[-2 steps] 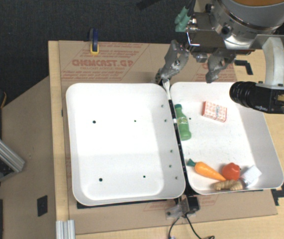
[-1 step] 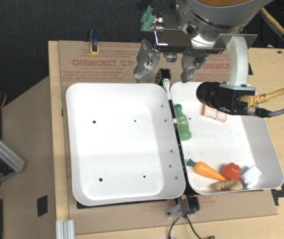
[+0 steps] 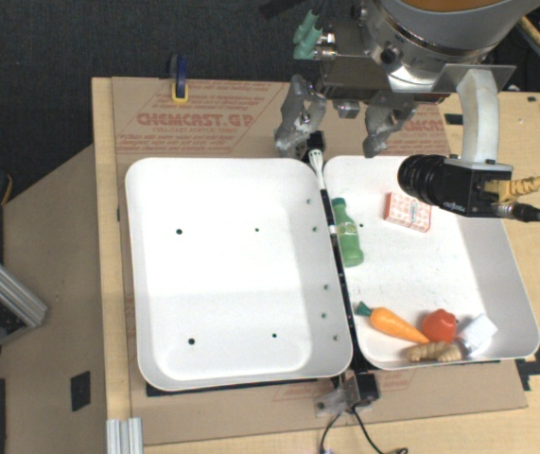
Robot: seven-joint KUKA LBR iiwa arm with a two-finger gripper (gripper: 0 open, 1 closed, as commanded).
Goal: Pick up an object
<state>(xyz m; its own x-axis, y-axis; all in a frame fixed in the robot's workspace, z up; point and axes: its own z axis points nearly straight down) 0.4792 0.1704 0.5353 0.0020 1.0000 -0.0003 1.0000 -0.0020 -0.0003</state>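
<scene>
My gripper [image 3: 334, 132] hangs above the far edge of the bins, near where the two meet. Its two fingers [image 3: 293, 126] stand apart with nothing between them. In the right bin [image 3: 496, 272] a green bottle [image 3: 347, 233] lies against the left wall. A pink patterned packet [image 3: 409, 213] lies further right. At the near end rest an orange carrot [image 3: 393, 324], a red tomato-like piece [image 3: 440, 325], a tan root-shaped piece [image 3: 434, 352] and a small white item [image 3: 479, 333].
The left bin [image 3: 232, 272] sits beside the right one on a cardboard sheet [image 3: 203, 112]. A black cylindrical camera unit [image 3: 444, 185] on the arm overhangs the right bin's far side. A blue and yellow clamp [image 3: 180, 78] stands at the cardboard's far edge.
</scene>
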